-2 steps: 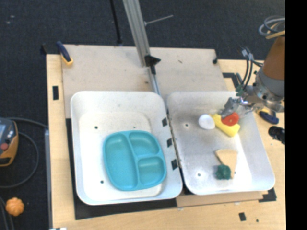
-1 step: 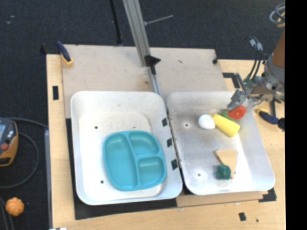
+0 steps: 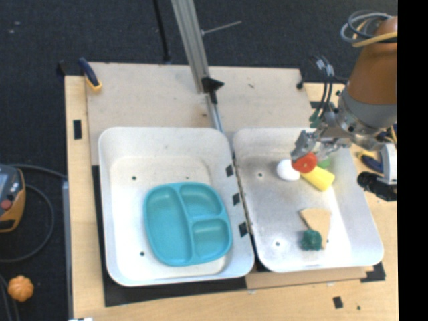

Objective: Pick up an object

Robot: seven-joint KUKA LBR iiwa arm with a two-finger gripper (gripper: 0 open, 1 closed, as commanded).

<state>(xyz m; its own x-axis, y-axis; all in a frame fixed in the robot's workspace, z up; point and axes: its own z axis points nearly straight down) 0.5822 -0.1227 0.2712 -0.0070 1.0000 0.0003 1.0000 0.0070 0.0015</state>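
A blue divided plate lies in the left bin, while in the right bin a white ball, red piece and yellow block cluster under the gripper, whose grip I cannot tell.

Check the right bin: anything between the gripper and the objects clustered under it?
Nothing visible. The gripper sits directly over the red object, with the white ball and yellow block touching beside it. That crowding is the only likely complication.
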